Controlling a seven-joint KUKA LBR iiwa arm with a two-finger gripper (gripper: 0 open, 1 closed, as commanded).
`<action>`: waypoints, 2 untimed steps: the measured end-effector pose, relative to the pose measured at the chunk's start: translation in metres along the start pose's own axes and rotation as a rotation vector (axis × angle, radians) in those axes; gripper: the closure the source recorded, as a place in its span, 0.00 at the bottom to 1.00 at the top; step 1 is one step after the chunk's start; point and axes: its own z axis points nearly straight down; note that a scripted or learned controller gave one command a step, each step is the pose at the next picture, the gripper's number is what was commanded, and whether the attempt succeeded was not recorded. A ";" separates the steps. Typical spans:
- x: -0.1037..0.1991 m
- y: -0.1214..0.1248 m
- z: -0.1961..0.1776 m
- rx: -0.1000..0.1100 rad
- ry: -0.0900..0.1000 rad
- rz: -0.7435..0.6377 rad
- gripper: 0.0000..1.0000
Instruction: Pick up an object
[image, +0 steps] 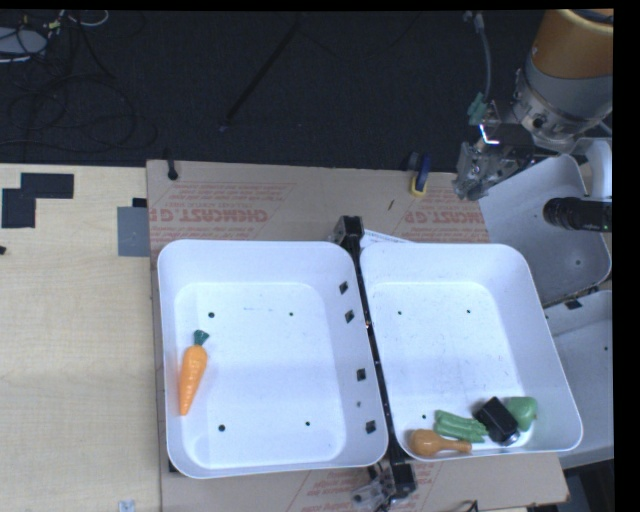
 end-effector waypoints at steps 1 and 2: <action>0.085 0.000 -0.046 -0.001 0.003 -0.011 1.00; 0.165 -0.001 -0.063 0.003 0.003 -0.009 1.00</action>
